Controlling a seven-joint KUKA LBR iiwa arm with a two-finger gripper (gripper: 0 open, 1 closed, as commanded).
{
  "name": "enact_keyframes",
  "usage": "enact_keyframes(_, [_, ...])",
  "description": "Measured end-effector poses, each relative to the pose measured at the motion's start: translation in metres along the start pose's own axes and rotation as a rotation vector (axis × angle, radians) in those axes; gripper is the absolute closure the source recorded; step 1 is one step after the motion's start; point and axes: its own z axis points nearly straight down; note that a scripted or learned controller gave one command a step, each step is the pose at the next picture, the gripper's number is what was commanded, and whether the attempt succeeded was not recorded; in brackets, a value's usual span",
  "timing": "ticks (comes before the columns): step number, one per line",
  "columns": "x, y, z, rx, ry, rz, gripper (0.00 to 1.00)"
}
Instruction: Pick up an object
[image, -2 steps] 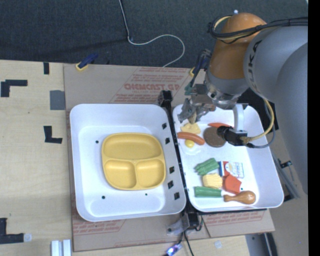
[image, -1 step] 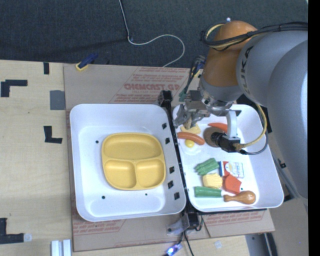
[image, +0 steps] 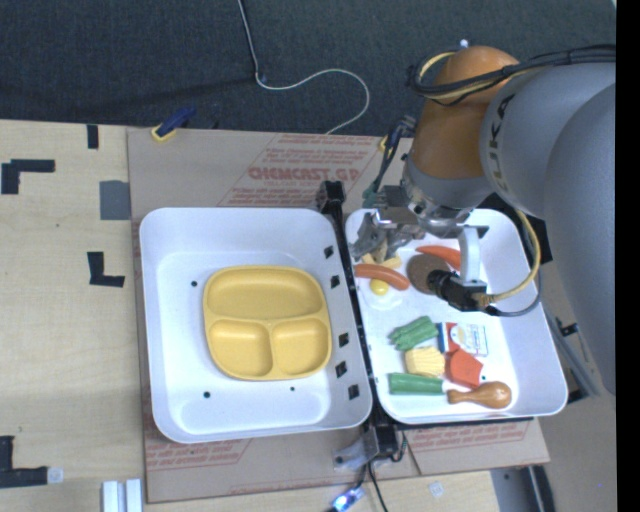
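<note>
Gripper (image: 383, 238) is seen low over the far-left part of the right bin (image: 535, 392); whether it is open or closed cannot be told. The nearest pickable item, an orange sausage (image: 381, 272), lies just on its near side, long axis running left-right, with a fried egg (image: 380, 289) touching it. Room is tight: the dividing wall sits close on the left, other toy food (image: 440, 358) nearer.

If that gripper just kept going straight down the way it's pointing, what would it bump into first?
Probably the hot dog lying just under the gripper in the right bin, with the fried egg right beside it. Depth is hard to judge from this slanted view.
</note>
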Motion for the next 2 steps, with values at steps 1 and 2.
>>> enact_keyframes(1, [-0.010, 0.009, -0.001, -0.002, 0.000, 0.000, 1.00])
enact_keyframes(2, [0.004, 0.012, 0.003, -0.001, 0.000, -0.002, 1.00])
